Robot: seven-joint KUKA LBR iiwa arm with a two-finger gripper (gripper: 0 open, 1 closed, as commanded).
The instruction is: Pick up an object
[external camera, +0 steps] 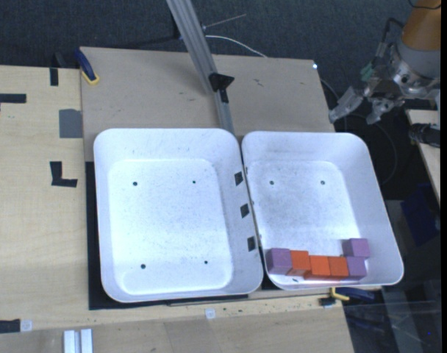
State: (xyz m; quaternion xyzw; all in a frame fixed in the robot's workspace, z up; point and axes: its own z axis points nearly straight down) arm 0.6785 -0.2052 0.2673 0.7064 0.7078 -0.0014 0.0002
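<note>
Just purple and orange blocks [320, 262], clustered.

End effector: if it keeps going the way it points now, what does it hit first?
Probably the right bin's far rim. The end effector sits beyond the bin's far right corner, angled down and left toward it. Depth is unclear, so it may meet the bench first.

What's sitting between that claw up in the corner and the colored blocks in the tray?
In the camera view, bare white floor of the right bin separates the gripper from the blocks.

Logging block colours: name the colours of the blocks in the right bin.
Purple and orange blocks, seen in the camera view.
</note>
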